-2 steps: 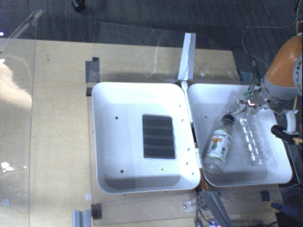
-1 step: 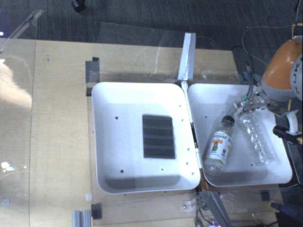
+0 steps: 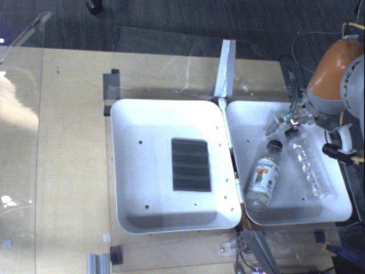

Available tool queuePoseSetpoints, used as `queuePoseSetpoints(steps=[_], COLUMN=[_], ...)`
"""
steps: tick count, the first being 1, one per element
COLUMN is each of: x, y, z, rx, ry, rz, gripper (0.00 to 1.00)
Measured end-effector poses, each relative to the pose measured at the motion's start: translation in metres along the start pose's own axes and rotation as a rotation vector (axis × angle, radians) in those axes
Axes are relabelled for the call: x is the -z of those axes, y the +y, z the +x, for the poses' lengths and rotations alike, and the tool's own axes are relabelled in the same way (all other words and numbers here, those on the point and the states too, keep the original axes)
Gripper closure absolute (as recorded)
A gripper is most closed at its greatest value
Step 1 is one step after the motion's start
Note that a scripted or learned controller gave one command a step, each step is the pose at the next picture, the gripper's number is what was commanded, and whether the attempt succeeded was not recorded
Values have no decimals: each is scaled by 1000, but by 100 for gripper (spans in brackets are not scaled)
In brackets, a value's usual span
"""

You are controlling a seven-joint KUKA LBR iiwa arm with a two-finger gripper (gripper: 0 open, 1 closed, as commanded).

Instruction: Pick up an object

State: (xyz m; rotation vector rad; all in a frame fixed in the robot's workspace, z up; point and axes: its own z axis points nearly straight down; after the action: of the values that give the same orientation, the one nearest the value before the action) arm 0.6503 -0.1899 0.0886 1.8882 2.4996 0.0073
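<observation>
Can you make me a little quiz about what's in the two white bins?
1. True or false: the dark ribbed tray lies in the left bin.
2. Which thing lies nearest the divider between the bins? A) the labelled bottle B) the clear bottle C) the gripper
3. Fill in: the arm's band is coloured ____.

Key: 1 true; 2 A; 3 orange.
</observation>
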Motion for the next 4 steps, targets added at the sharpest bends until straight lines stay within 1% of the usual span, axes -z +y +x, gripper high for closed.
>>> queuePoseSetpoints(steps=[1,2,3,4], x=[0,0,3,4], y=[20,-32,-69,-111], z=[8,17,53,82], rx=[48,178,520,528], ry=[0,0,-3,-5], rz=[15,0,-5,-8], gripper=[0,0,0,0])
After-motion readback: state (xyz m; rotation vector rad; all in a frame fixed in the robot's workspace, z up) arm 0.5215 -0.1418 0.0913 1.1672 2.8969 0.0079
